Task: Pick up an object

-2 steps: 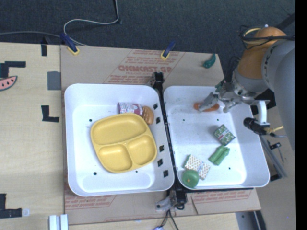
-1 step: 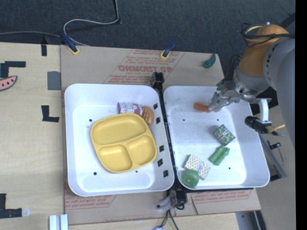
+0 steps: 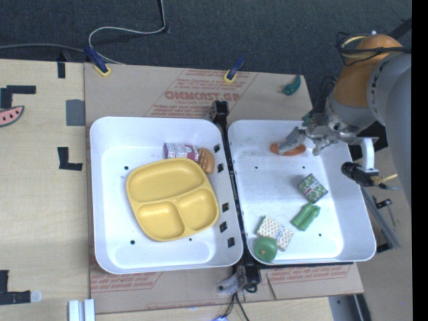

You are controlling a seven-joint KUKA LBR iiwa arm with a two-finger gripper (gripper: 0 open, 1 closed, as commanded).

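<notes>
Gripper [image 3: 306,141] sits low over the far end of the right bin [image 3: 348,246], its two fingers spread fairly wide, with nothing caught between them that I can see. An orange sausage-shaped toy [image 3: 287,150] lies just off the fingertips toward eight o'clock, its long axis running nine to three, so that looks like the likeliest target, and the fingers would need to straddle it across that line. Well apart toward six o'clock lie a green patterned box [image 3: 312,188], a green cylinder [image 3: 305,217], a checkered packet [image 3: 275,231] and a green apple [image 3: 265,247]. Whether a fingertip touches the toy is hard to make out. A yellow divided plate [image 3: 172,198] in the left bin [image 3: 107,233] partly hides a small carton [image 3: 179,151].
</notes>
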